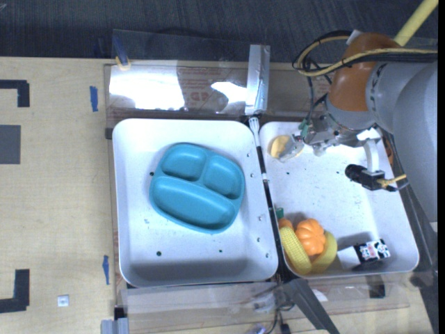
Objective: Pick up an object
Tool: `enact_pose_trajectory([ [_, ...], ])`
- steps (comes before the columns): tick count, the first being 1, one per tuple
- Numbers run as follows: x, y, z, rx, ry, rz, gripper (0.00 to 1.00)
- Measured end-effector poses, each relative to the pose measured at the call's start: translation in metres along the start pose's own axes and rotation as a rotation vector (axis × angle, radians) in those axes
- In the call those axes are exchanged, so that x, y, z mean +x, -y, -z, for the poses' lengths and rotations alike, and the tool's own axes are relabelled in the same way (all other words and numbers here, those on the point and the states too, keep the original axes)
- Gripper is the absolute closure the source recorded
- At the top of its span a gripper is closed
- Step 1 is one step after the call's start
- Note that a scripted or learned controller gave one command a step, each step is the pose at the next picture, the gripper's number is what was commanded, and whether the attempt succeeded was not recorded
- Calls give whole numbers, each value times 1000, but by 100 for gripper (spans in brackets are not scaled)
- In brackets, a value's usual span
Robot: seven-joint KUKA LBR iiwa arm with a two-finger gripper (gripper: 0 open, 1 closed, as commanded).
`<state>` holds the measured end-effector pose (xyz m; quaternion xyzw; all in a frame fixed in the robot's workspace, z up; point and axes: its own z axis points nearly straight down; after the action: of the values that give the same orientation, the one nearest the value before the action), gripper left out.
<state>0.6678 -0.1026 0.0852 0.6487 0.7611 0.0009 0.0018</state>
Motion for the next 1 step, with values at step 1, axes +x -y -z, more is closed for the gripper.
enact_pose_trajectory([
  [1,0,-3,13,-8,3,3,100],
])
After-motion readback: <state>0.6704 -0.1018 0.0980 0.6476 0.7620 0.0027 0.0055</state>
